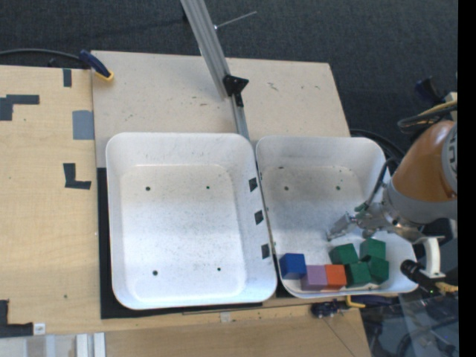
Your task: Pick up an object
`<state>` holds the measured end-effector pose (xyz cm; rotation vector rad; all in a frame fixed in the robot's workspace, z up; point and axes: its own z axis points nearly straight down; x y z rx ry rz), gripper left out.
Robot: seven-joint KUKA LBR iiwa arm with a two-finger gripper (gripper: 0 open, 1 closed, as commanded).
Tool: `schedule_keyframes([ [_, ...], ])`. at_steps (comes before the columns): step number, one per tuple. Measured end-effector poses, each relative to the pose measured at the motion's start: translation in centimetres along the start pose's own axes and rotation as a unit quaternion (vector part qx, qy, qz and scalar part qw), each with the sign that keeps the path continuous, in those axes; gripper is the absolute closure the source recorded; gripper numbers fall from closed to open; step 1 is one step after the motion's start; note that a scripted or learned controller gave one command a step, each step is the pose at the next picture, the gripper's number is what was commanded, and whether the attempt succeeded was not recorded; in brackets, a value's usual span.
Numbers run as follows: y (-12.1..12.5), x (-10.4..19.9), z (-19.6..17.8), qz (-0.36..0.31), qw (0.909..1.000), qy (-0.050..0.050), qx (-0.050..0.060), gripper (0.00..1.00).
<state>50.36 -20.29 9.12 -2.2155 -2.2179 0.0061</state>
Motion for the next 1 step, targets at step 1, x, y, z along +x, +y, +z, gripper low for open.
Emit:
schedule_keyframes([
  [1, 0.12, 0.0, -1.33, 0.0, 1.0, 0.0, -0.002, 1.0],
])
